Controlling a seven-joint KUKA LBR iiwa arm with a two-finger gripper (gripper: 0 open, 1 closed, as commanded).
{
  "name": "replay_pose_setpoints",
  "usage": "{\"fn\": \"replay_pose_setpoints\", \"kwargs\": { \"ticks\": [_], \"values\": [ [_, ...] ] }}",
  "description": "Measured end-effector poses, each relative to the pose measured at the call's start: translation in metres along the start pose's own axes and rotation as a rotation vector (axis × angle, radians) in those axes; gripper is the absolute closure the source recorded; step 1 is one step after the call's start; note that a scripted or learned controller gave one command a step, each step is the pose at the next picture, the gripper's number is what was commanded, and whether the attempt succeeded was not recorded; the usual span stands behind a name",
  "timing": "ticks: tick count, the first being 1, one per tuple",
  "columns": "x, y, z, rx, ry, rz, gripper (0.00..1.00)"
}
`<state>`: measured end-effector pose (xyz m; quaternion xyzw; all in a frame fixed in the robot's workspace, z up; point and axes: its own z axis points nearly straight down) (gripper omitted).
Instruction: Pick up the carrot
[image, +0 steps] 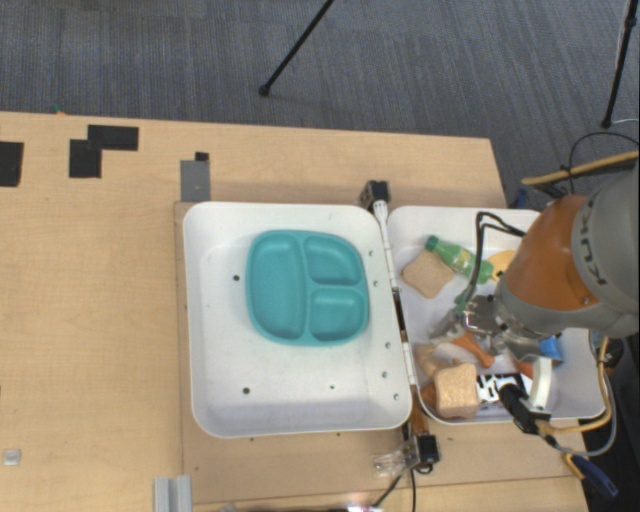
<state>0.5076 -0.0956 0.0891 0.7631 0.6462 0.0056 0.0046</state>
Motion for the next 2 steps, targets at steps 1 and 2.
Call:
{"fn": "replay_pose_setpoints", "kwargs": {
  "ticks": [1,2],
  "values": [
    [0.003,0.003,-0.012,-0.008,0.001,-0.006,1.00],
    [0.063,-0.022,-0.097,0.012,0.000,0.424,1.00]
  ]
}}
